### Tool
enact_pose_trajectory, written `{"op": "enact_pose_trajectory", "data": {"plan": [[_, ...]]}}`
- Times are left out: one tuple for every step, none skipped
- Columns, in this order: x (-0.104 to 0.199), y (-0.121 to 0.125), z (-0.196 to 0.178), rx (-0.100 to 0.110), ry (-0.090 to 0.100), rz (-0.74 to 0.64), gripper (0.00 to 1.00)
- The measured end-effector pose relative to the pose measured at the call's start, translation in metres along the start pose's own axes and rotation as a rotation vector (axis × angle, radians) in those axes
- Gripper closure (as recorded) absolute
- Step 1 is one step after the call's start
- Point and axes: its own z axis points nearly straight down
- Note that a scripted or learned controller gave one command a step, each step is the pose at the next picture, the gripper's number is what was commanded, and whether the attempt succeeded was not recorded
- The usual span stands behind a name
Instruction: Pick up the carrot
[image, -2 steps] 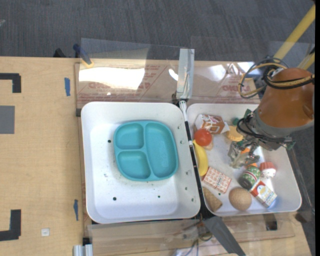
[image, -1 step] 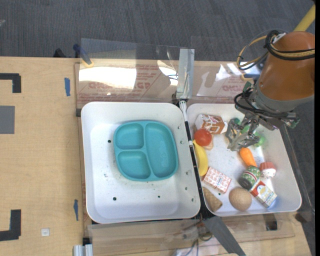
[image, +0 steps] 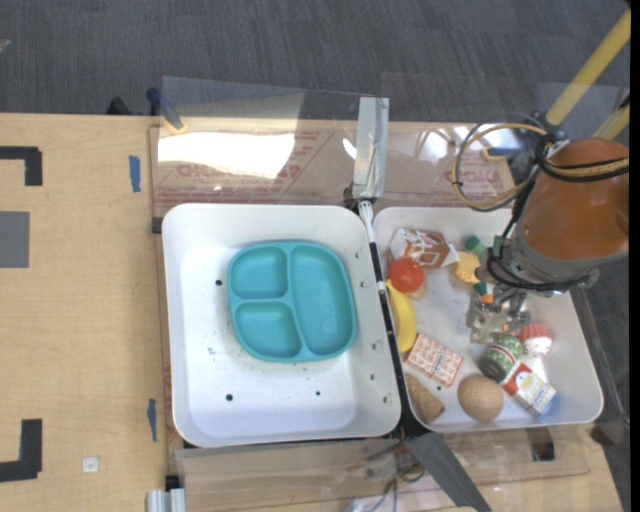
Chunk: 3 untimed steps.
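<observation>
While the end effector (image: 497, 318) hangs low in the right bin (image: 585, 350), its finger state unclear, a teal divided plate (image: 292, 300) lies in the left bin (image: 190, 330).

Teal divided plate (image: 293, 300) in left bin (image: 190, 330); banana (image: 403, 318), tomato (image: 406, 275) right.

The right bin (image: 590, 385) is crowded with items throughout, while open floor is left around the teal plate (image: 293, 299).
</observation>
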Motion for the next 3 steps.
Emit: {"op": "enact_pose_trajectory", "data": {"plan": [[0.008, 0.059, 0.024, 0.023, -0.001, -0.23, 1.0], [0.045, 0.036, -0.181, 0.014, 0.0, -0.15, 1.0], [0.043, 0.035, -0.188, 0.013, -0.006, -0.147, 1.0]]}}
